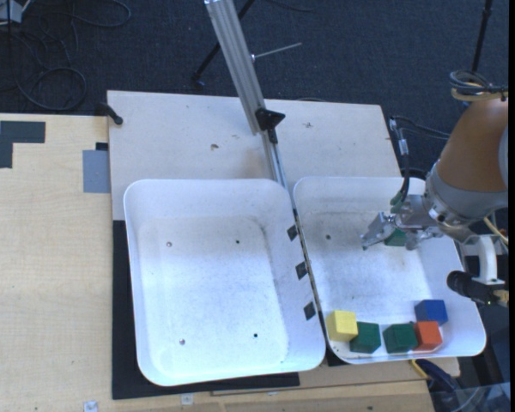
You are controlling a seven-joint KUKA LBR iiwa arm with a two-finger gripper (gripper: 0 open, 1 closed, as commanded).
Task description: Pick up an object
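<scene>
Evidently the gripper (386, 234) hung with fingers spread and nothing between them; the blocks, yellow block (342, 324) nearest, lay well below the fingertips, so centring over one first seemed wise.

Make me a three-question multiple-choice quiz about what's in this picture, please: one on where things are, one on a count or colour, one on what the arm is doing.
1. Where do the blocks lie?
A. left bin
B. near edge of the right bin
C. on the wooden bench

2. How many blocks are there?
A. three
B. five
C. eight

3. Where is the end effector?
A. over the right bin, apart from the blocks
B. touching the yellow block
C. over the left bin

Answers:
1 B, the yellow block and the others sit along the near edge of the right bin.
2 B, yellow, two green, orange, blue.
3 A, the end effector is farther back than the row.
</scene>
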